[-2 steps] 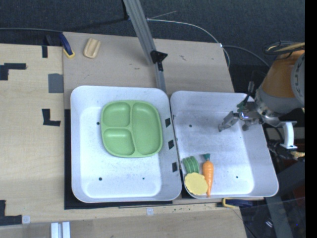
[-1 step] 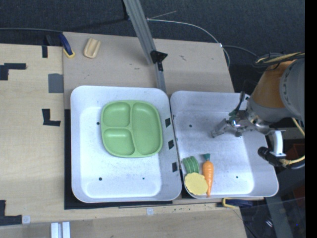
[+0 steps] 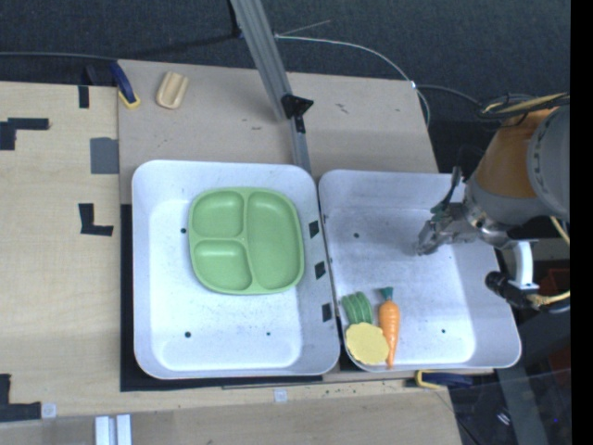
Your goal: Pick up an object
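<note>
though beside carrot (image 3: 390, 328), yellow disc (image 3: 367, 344)

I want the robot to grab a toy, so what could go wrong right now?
The gripper is over bare floor of the right white bin, apart from the toys, so closing here would likely catch nothing. The orange toy carrot, round yellow toy and green ridged toy are huddled in the bin's near-left corner against the wall, so a grab may bump the wall or nudge neighbours.
</note>
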Motion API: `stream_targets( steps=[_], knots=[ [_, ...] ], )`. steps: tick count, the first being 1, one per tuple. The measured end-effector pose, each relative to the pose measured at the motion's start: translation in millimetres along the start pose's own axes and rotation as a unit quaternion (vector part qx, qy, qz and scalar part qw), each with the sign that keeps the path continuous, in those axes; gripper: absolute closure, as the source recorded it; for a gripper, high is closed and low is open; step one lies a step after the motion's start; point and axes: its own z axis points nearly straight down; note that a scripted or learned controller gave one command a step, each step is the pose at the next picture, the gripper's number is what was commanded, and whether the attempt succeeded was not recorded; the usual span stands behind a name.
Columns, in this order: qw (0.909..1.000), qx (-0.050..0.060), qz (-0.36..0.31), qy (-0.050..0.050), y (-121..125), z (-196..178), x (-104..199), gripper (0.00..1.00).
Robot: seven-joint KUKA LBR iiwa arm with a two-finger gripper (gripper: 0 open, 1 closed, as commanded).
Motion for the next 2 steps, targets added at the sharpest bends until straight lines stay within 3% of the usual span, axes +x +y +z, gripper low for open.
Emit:
stream_targets(
  steps=[2],
  knots=[
    [1.0, -0.002, 0.001, -0.001, 7, -105, -3, 1.0]
  ],
)
